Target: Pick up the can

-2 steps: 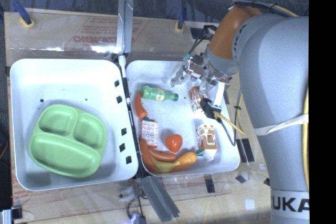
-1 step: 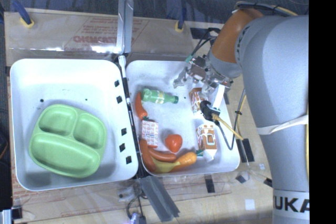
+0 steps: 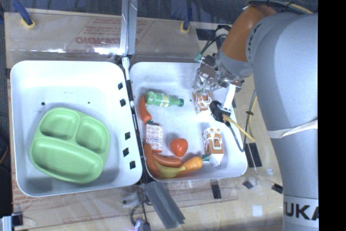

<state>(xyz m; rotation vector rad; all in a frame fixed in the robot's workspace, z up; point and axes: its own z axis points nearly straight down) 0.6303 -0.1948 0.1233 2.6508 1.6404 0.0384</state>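
While the banana (image 3: pixel 172 171) and the red tomato (image 3: pixel 179 146) lie at the front of the right bin (image 3: pixel 173 79), nearer to us than the green bottle (image 3: pixel 164 99), the little orange and white can (image 3: pixel 203 101) sits just to the right of that bottle and looks like it is on the bin floor. Just past the can, also right of the bottle, the gripper (image 3: pixel 207 85) hangs close over it, but I cannot tell how wide it is open or if it has the can. I think the reaching is done, and the grab and the lift are left.
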